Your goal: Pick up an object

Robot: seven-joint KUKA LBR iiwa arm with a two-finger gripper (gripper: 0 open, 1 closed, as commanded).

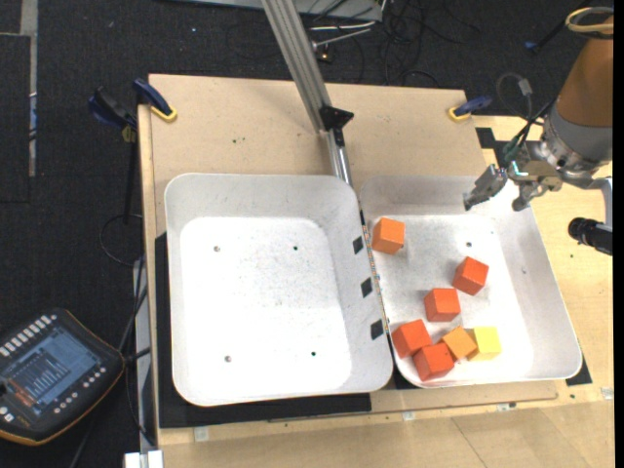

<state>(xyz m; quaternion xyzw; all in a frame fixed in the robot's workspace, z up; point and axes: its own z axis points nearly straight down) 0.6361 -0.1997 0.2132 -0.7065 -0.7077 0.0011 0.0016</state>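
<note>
The right bin (546,291) holds several blocks. An orange block (389,235) sits alone near its far left. A red block (471,274) and another red block (443,304) lie in the middle. Near the front edge cluster two red blocks (410,337) (434,361), an orange one (460,343) and a yellow one (487,341). My gripper (502,191) hangs over the bin's far right corner, its two fingers spread apart with nothing between them. It is well away from every block.
The left bin (195,213) lies beside the right one. A slanted metal rail (297,57) runs from the top down to the gap between the bins. A teach pendant (49,369) rests at the lower left. Blue clamps (146,96) grip the bench's far corners.
</note>
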